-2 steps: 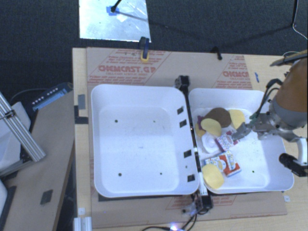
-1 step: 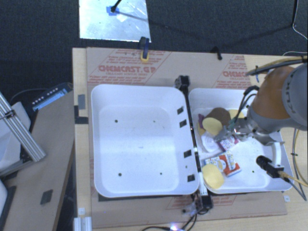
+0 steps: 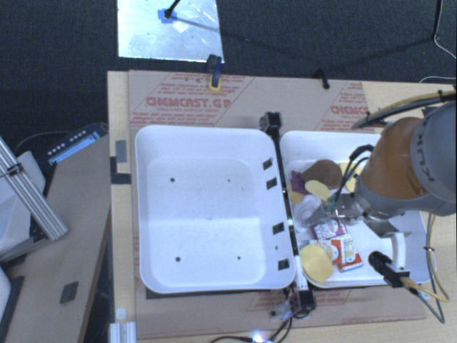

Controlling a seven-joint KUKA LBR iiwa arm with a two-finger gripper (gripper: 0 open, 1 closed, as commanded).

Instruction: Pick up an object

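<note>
Bright, even overhead light, glare on the foil sheet [image 3: 170, 20], slightly soft focus.

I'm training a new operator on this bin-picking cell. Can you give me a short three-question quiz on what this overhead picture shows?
1. True or false: the objects lie in the right bin.
2. Which lies nearest the front edge of the bench? A) brown round object B) yellow disc C) purple item
3. Fill in: the hand is above the ____ bin.

Key: 1 true. 2 B. 3 right. The left bin shows bare white floor. The arm hides the fingers, so the grip cannot be judged.
</note>
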